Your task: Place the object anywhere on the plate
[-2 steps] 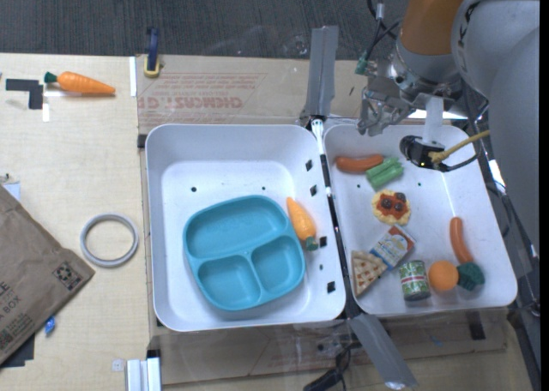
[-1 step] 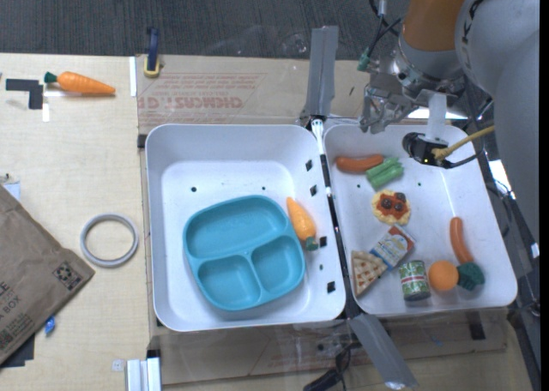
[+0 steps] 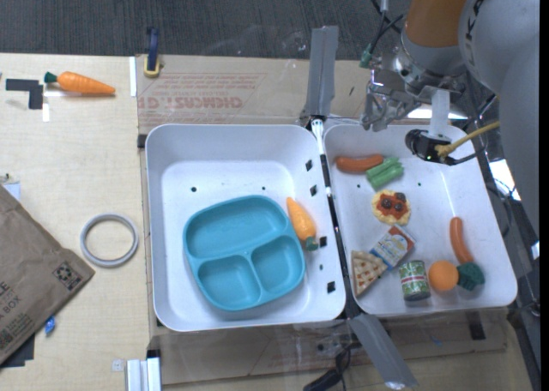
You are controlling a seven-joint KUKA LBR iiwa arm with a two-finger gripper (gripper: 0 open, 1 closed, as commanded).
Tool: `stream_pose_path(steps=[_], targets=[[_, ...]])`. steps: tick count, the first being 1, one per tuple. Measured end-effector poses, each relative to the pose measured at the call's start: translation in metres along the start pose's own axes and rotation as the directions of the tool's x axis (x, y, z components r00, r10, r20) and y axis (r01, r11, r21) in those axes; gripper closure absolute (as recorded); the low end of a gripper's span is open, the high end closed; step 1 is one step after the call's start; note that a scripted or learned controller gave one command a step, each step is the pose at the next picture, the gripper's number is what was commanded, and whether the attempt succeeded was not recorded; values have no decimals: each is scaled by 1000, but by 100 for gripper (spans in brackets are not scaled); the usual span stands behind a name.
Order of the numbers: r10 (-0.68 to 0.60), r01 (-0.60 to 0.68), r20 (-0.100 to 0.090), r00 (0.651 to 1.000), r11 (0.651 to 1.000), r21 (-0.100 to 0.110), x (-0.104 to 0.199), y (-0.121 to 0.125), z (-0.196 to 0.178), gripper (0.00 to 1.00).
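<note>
A blue three-compartment plate [image 3: 244, 252] lies in the left white bin [image 3: 171, 158]. A small orange carrot [image 3: 300, 219] with a green stub rests against the plate's right rim, near the bin's right wall. My gripper [image 3: 378, 118] hangs over the back-left corner of the right bin [image 3: 493, 209], well away from the plate and above a red sausage [image 3: 360, 162]. I see nothing held in it.
The right bin holds a green piece [image 3: 384, 172], a round pizza toy [image 3: 391, 207], a packet [image 3: 391, 248], a pizza slice [image 3: 366, 272], a can [image 3: 414, 280], an orange [image 3: 443, 277], broccoli [image 3: 470, 275] and another sausage [image 3: 461, 239]. Left of the bins lie a carrot [image 3: 79, 83], a tape ring [image 3: 109, 238] and a cardboard box [image 3: 26, 286].
</note>
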State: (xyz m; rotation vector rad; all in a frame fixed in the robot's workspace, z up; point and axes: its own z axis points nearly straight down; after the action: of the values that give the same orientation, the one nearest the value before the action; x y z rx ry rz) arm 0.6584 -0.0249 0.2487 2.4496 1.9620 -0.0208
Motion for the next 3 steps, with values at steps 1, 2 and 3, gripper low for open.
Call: stream_pose_path(steps=[1,2,3], targets=[[-1,1,3,1000,1000,1,0,0,-8,100],[-2,2,5,1000,1000,2,-1,1,-16,100],[-4,4,8,1000,1000,3,-1,1,-24,100]])
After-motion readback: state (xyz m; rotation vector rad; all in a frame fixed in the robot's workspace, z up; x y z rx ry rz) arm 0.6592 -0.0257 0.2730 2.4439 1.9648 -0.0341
